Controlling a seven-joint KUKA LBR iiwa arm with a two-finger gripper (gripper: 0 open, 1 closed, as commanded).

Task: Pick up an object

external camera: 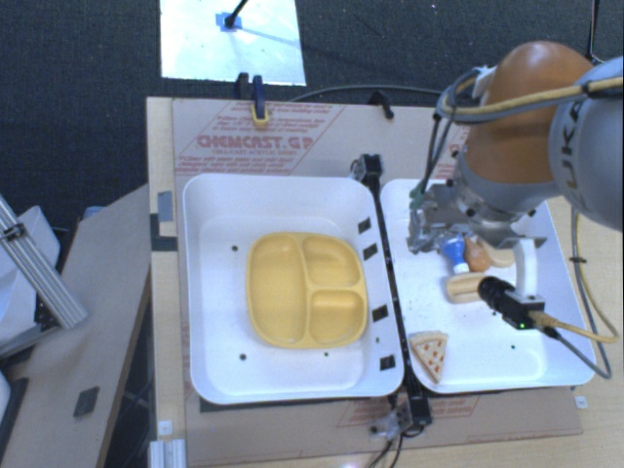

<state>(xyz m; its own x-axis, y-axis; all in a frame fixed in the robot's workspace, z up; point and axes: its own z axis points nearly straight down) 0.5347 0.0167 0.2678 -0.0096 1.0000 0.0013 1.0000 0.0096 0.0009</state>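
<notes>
Bench (255, 139) of pale board, red lettering along its far edge, bearing two shallow white bins side by side. Arm (531, 115), grey with an orange band, reaches in from the right and hangs over the far half of the right bin (507, 359). Left bin (210, 213) holds a yellow divided plate (307, 291), lying flat near the bin's middle with its compartments facing up. Gripper (429, 234) sits low over the far-left part of the right bin, close to the wall shared with the left bin; whether it is open or closed cannot be told. Candidate objects for the pick all lie in the right bin. Pizza slice (430, 353), a tan wedge with red spots, lies near the near-left corner, apart from the rest. Tan block (465, 288) lies near the bin's middle. Just beyond it, a peach rounded piece (479, 256) and a small blue-capped piece (454, 253) lie beside each other, just right of the gripper. Small black clips (370, 252) line the shared wall.
</notes>
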